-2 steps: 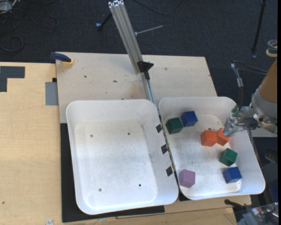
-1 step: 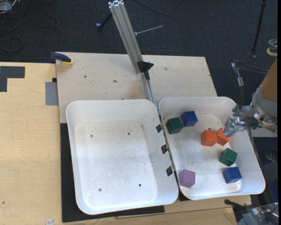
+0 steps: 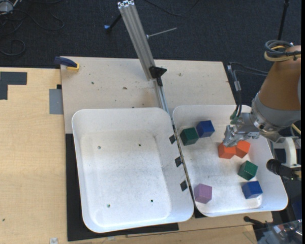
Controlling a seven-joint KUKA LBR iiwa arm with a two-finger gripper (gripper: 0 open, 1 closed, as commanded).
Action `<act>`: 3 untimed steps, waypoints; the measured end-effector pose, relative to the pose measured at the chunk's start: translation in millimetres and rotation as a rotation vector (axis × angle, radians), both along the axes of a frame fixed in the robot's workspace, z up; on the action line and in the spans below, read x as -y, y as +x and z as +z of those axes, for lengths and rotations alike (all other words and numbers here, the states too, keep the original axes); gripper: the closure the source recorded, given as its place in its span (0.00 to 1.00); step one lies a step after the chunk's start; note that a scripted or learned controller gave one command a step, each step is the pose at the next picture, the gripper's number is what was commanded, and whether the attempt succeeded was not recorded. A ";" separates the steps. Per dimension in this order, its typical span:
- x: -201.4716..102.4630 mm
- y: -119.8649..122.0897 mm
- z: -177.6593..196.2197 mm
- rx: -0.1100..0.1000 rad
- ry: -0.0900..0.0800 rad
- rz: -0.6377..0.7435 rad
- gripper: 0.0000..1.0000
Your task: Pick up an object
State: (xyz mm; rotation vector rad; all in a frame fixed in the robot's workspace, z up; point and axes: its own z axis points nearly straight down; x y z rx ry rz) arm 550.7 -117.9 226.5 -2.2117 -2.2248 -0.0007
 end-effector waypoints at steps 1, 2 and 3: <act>-44.3 2.9 1.7 -0.001 0.000 -0.002 1.00; -93.8 -1.4 11.2 -0.001 -0.001 -0.001 1.00; -141.2 -6.8 17.5 0.000 -0.001 -0.001 1.00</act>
